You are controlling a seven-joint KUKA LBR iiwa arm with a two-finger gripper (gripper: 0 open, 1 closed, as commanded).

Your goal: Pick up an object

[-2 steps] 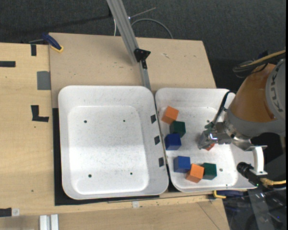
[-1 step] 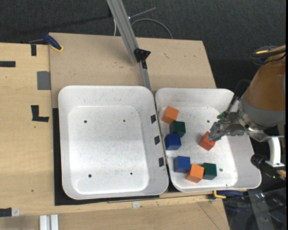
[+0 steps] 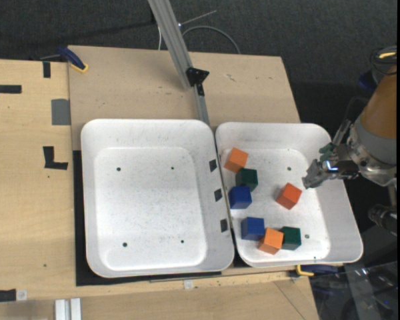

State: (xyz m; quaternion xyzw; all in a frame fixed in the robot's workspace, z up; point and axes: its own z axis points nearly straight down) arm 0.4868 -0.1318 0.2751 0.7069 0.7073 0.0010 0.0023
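The arm (image 3: 380,122) is cut off by the right edge.

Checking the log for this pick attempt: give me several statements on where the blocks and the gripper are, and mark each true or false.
1. All the blocks lie in the right bin. True.
2. The gripper holds the red-orange block. False: that block lies on the bin floor, apart from the gripper, down and to its left.
3. There are two blue blocks, one above the other in the view. True.
4. The orange block near the bin's top left touches a green block. True.
5. The lower green block sits alone. False: an orange block is right against it.
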